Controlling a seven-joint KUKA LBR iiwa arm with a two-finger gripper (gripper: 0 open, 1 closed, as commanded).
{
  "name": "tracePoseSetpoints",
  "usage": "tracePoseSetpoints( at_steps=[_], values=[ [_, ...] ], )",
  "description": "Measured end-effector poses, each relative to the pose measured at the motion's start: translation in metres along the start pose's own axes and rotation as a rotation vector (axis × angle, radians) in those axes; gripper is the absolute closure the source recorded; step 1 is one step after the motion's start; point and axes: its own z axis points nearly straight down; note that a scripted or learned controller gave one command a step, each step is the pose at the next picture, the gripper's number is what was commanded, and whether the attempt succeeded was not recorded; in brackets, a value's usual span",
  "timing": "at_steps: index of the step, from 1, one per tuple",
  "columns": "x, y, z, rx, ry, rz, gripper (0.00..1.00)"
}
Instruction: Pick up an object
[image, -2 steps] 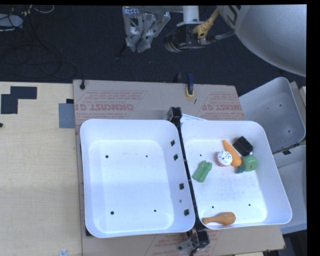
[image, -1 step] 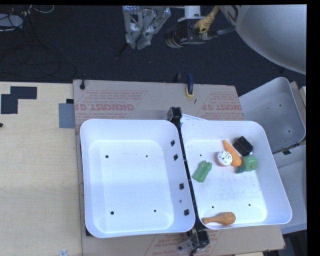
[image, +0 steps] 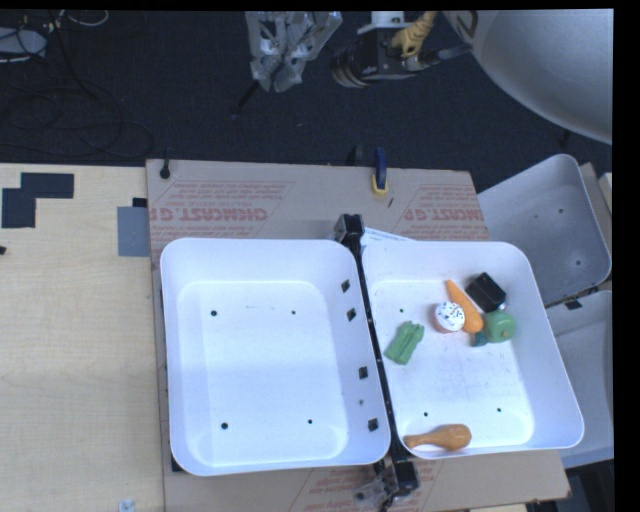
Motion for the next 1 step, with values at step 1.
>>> tracePoseSetpoints(
  at_steps=[1],
  values=[
    [0.0024, 0.0, -0.009, -0.004, 0.001, -0.006, 1.0]
  ],
)
